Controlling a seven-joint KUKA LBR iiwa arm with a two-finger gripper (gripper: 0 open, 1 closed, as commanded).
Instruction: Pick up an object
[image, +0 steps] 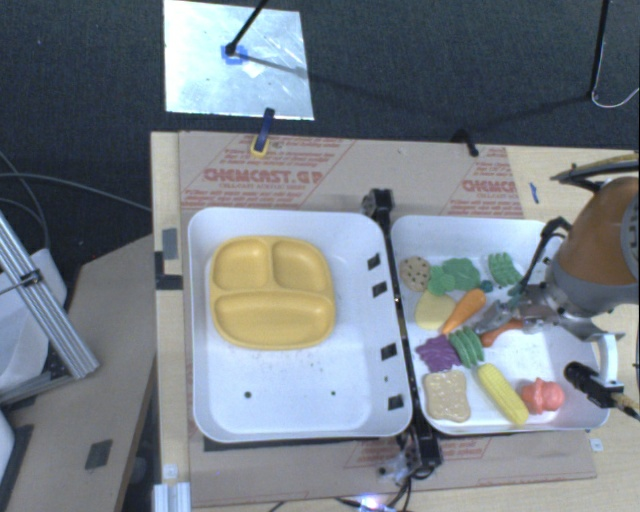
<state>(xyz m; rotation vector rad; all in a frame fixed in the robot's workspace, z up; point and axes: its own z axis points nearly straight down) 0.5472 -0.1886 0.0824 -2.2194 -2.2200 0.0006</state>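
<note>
My gripper (497, 322) is low in the right bin (530, 232), tips in the middle of the food pile, touching or just beside the carrot (463, 310) and the green pickle-ish piece (467, 346). Can't tell if it's parted or clamped, too small and dark, and nothing clearly sits in it, so no hold claimed.

Risks, my guess: items packed tight, so I could nip two at once, or push the carrot sideways into the yellow wedge (433, 309) w/o getting it. Carrot is round and tapered, prob squirts out of a pinch. Arm's bulk hangs over the bin's right side; a careless lift could drag the tomato-red piece (542, 395) or the corn (503, 392).

Right bin holds: cookie (415, 270), broccoli-like green (459, 272), leafy green (504, 268), yellow wedge, carrot, purple grapes (437, 351), green piece, toast (447, 396), corn, red piece. All loose, most touching neighbours.

Left bin (300, 405) holds one yellow divided plate (271, 292), three compartments, upper left part, flat. Not near my reach.
</note>
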